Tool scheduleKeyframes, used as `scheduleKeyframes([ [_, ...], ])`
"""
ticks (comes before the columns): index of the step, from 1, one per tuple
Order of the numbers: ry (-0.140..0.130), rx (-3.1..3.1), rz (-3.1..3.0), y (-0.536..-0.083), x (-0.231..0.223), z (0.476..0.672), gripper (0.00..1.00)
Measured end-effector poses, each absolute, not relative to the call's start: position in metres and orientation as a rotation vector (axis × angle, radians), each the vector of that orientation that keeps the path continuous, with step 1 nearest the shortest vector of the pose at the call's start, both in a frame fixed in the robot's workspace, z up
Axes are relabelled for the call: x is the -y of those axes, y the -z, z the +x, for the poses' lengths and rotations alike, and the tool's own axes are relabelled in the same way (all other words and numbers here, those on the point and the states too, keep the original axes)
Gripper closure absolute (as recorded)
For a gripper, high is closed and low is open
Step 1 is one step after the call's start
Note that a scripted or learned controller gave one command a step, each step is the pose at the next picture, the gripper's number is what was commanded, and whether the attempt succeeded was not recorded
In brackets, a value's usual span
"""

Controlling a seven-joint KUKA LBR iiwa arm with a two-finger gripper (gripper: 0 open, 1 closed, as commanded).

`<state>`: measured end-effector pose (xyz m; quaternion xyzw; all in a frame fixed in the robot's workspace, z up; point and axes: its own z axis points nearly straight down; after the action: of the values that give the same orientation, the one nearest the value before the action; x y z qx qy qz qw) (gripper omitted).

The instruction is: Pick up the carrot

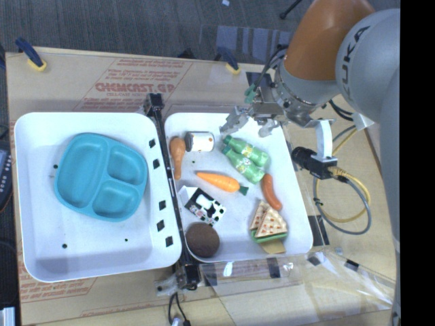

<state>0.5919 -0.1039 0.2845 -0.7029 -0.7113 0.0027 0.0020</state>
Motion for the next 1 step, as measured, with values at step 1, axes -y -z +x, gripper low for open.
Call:
scheduleKeyframes([
  [1, -0.02, 2.062, -2.352, -0.1825, 0.0904, 0.5399, 0.0],
])
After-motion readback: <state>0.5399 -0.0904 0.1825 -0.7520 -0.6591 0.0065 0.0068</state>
